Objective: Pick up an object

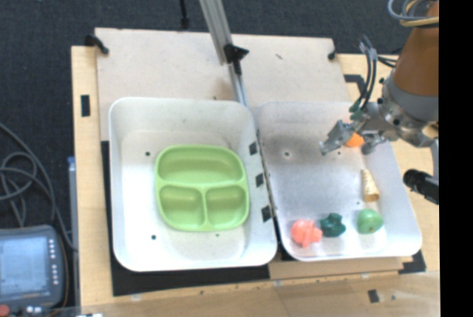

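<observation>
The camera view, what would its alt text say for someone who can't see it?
A robot arm reaches from the right over the right-hand white bin, its gripper above an orange object. That bin also holds a tan cone and pink, dark green and light green toys; the left bin holds a green divided plate.

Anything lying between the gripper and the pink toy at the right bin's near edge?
No. In the camera view, bare white bin floor separates the gripper from the pink toy.

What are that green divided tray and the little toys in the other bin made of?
The green tray looks like matte moulded plastic: one even colour, rounded compartments. The pink toy, dark green toy and light green ball seem plastic or rubber; too small to tell which.
</observation>
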`<state>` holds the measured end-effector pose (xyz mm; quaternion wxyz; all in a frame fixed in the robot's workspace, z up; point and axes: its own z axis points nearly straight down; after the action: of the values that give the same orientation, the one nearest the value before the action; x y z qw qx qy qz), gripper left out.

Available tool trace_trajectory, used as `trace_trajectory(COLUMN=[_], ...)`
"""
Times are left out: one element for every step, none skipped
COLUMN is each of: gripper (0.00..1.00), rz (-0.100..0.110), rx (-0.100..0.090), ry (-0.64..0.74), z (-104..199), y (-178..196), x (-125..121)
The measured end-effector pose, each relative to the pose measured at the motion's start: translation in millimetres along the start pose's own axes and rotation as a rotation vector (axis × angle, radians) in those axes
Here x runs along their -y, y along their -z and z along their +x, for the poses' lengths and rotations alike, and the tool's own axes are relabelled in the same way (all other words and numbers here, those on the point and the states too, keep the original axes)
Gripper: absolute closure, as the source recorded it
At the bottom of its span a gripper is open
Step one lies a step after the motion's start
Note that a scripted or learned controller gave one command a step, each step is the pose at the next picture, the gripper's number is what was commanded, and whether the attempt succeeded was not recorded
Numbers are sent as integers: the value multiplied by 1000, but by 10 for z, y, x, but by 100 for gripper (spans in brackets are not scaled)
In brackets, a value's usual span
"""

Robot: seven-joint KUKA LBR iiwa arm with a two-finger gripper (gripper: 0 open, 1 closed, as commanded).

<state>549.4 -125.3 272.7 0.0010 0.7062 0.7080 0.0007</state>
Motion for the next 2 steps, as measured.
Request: trace_trajectory(gripper=[0,0], rz=[0,5], rx=[0,1], ry=[-2,-4], z=[-3,-68], y=[0,-434], x=[0,-2])
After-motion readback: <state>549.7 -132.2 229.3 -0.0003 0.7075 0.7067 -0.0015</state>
